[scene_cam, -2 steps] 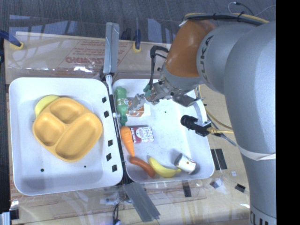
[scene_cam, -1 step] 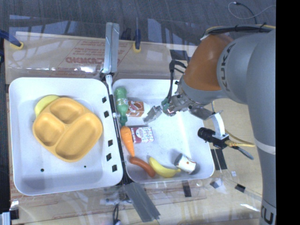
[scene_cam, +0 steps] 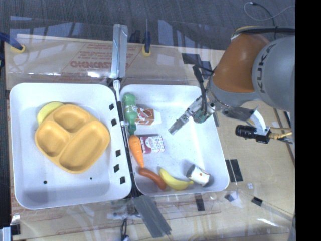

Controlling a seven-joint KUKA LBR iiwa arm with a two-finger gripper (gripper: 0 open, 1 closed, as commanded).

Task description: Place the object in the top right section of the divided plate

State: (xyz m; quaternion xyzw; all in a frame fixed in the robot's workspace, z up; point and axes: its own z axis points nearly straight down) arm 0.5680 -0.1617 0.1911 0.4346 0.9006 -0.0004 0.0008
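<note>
Divided plate [scene_cam: 72,137] in left bin [scene_cam: 25,185], by that bin's upper left. Pincer [scene_cam: 176,126] over right bin [scene_cam: 213,134]; open or clenched, cannot tell. Nothing seen in its grip. In right bin: bottle [scene_cam: 130,113], two cartons [scene_cam: 145,116], carrot [scene_cam: 136,150], sausage [scene_cam: 151,177], banana [scene_cam: 174,181], cup [scene_cam: 198,175].

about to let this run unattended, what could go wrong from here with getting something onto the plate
1. The orange carrot, red sausage and yellow banana lie packed along the right white bin's left wall and bottom edge, so a pick could snag a neighbour or slip against the wall.
2. The claw hangs over bare floor, apart from every item.
3. The yellow divided plate sits tilted in the left white bin, so its top right section is easy to misjudge.
</note>
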